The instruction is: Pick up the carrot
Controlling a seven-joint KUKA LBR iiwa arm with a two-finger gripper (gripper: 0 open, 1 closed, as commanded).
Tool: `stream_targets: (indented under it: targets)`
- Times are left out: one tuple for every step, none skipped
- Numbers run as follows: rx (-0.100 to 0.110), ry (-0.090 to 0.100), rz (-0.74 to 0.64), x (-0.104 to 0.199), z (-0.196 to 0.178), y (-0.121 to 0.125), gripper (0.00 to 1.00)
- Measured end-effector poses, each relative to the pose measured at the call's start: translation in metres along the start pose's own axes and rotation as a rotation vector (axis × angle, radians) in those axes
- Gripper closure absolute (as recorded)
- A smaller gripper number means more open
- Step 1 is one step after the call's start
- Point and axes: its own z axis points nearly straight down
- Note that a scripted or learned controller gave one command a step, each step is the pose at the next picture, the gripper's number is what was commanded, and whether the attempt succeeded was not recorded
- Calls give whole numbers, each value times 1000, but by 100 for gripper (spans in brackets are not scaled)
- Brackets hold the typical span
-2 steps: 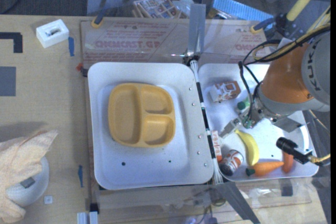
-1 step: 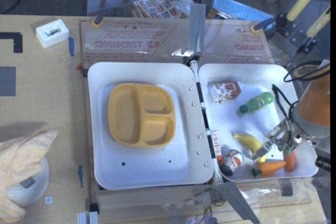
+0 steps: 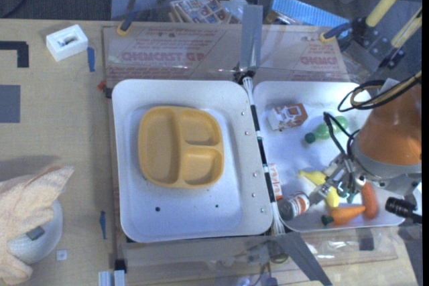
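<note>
1. The wooden worktop [image 3: 53, 117] spans the near edge, with a crumpled cream cloth [image 3: 30, 201] lying over a pale round object at the lower left.
2. Two shallow white bins sit side by side on it. The left bin [image 3: 134, 211] holds a yellow divided tray [image 3: 179, 145] near its middle.
3. In the near corner of the right bin [image 3: 288, 144] lies the carrot [image 3: 348, 213], orange, stubby and tapered, on its side along the front wall, with a small green tip at its left end.
4. Just beside the carrot, to its right, a second orange piece [image 3: 369, 201] stands more upright. A small jar with a red band [image 3: 295, 204] lies to the carrot's left, and a yellow banana-like item [image 3: 314, 178] rests just behind.
5. The tool [image 3: 340, 185] hangs low over this cluster, just above the carrot; cables and clutter hide its tips, so whether it is spread or pressed together cannot be told.
6. Farther back in the right bin are a green item [image 3: 320, 132] and a small brown-and-white carton [image 3: 288, 116].
7. Beyond the bins stand clear plastic panels [image 3: 174, 53], a white box [image 3: 67, 42], then cluttered dark floor.
</note>
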Motion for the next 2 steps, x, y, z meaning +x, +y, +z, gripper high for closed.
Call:
stream_targets:
  targets:
    - [0,-2,-71,-48,1,-53,0]
    - [-4,-7,-66,-50,-11,-53,100]
